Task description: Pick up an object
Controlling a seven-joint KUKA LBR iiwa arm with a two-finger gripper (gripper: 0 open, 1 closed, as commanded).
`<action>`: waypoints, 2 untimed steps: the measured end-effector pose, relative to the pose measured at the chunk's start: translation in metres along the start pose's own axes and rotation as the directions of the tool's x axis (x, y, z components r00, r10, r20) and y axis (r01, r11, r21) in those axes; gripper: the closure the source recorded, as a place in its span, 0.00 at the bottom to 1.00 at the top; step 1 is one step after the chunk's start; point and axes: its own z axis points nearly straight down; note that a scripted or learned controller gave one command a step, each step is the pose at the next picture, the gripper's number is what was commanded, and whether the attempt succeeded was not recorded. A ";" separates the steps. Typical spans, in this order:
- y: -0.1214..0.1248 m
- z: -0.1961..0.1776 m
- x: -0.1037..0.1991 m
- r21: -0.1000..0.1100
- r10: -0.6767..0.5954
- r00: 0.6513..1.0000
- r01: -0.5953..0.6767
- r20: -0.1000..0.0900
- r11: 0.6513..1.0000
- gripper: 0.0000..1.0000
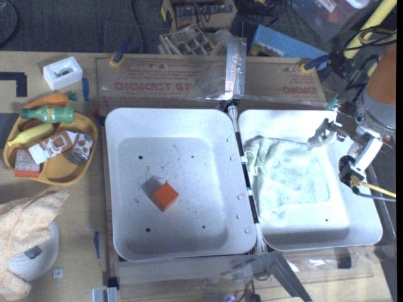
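An orange block (165,197) sits alone on the floor of the left bin (126,128), a little left of centre and well apart from every wall, with open room on all sides. The right bin (365,228) touches the left along a shared middle rim and holds a pale green cloth (286,175) spread across its floor, bunched up against that rim. The gripper (345,141) hangs over the right bin's far right edge, its fingers spread with nothing between them, well apart from the block. Left of the bins a yellow bowl (63,176) holds toy food, and a crumpled beige cloth (28,222) lies on the wooden bench (16,65).
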 end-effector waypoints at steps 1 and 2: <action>0.040 0.049 0.055 -0.002 0.016 1.000 -0.016 0.000 1.000 0.00; 0.060 0.032 0.004 -0.004 0.005 1.000 -0.005 0.000 1.000 0.00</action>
